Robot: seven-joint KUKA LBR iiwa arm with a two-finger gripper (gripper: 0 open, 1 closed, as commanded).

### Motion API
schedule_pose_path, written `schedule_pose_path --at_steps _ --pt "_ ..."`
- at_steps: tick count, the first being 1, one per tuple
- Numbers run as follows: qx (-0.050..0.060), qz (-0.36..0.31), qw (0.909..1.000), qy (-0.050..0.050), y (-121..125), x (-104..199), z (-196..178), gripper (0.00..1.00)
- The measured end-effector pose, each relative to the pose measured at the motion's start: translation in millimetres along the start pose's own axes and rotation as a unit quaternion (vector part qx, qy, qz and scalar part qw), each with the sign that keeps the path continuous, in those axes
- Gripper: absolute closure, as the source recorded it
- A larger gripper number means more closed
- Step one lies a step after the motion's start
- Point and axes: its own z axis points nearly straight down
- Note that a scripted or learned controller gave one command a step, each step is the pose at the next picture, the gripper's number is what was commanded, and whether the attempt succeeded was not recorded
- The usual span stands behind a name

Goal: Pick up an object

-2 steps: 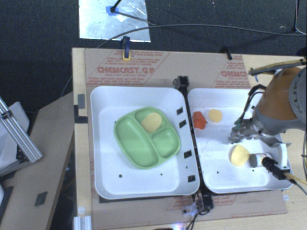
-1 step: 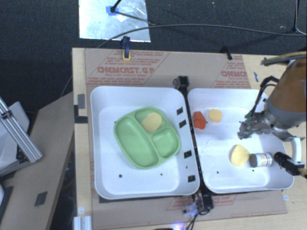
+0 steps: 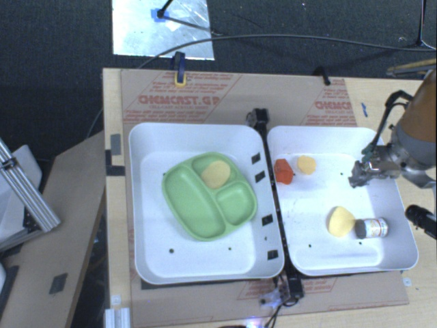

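**Objects lie loose in two white bins, the jaws hang above the right one**

Objects for picking are spread over both bins. The tabletop [image 3: 225,91] is covered with a brown cardboard sheet printed with red letters, and it stands on a dark carpet floor. A shiny foil square [image 3: 162,19] lies on the floor behind it. A blue and yellow clamp [image 3: 179,69] grips the back edge of the cardboard.

The left bin [image 3: 198,262] holds one green divided plate [image 3: 198,207], and one pale yellow round piece [image 3: 217,173] sits in its upper compartment.

The right bin [image 3: 341,255] holds four things: one red-orange piece [image 3: 283,171], one small yellow piece [image 3: 306,165] just beside it, one larger yellow piece [image 3: 340,221] near the front, and one small jar with a dark lid [image 3: 372,228] lying on its side, touching that piece.

The jaws [image 3: 362,173] are over the right part of the right bin, near its back. Nothing is seen between them; whether they are open or closed I cannot tell. The small yellow piece is to their left, apart from them, and the jar is in front of them.
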Motion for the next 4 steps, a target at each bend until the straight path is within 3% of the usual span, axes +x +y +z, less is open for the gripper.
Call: schedule_pose_path --at_steps 1,3,4 --pt "0.0 0.0 1.0 0.0 2.7 0.3 -64.8 1.0" --pt "0.003 -0.002 1.0 0.001 17.0 94.7 -62.1 1.0" --pt "0.004 -0.002 1.0 0.002 30.8 145.0 -43.0 1.0"
